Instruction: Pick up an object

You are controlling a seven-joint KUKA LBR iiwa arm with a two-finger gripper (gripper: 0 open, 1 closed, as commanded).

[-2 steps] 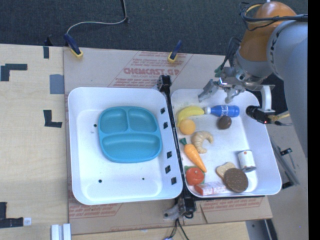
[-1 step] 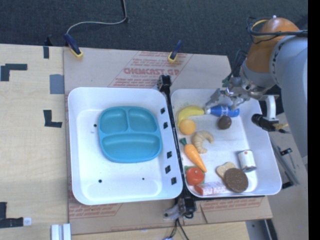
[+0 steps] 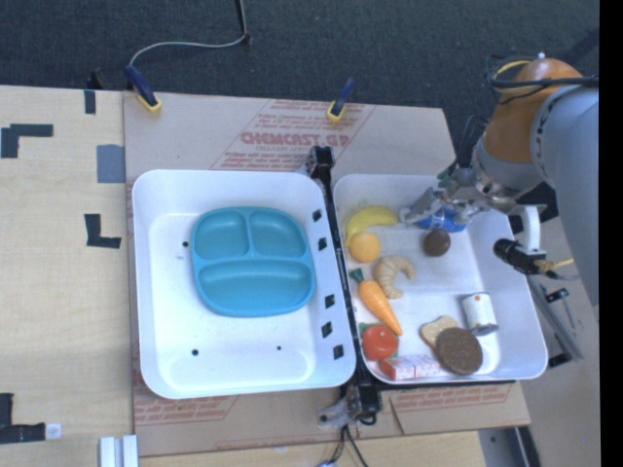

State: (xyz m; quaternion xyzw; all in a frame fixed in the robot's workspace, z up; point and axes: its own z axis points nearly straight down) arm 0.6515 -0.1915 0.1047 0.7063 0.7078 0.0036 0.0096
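Observation:
The right bin [image 3: 506, 290] holds several food items. There is a yellow banana [image 3: 368, 219], an orange [image 3: 364, 247], a pale croissant [image 3: 392, 272], a carrot [image 3: 380, 305] and a red tomato [image 3: 380, 341]. A dark plum [image 3: 436, 242], a small white can [image 3: 477, 311], a brown round cookie [image 3: 459, 350] and a pink-and-white packet [image 3: 414, 366] lie there too. My gripper [image 3: 440, 209] hangs low over the bin's back part, just above the plum and to the right of the banana. Something small and blue shows right under it.
The left bin [image 3: 161, 290] contains a blue divided plate [image 3: 253, 261]. Black clips [image 3: 326, 241] run along the wall between the two bins. The grey arm with its orange band [image 3: 516, 125] comes in over the right bin's far right corner.

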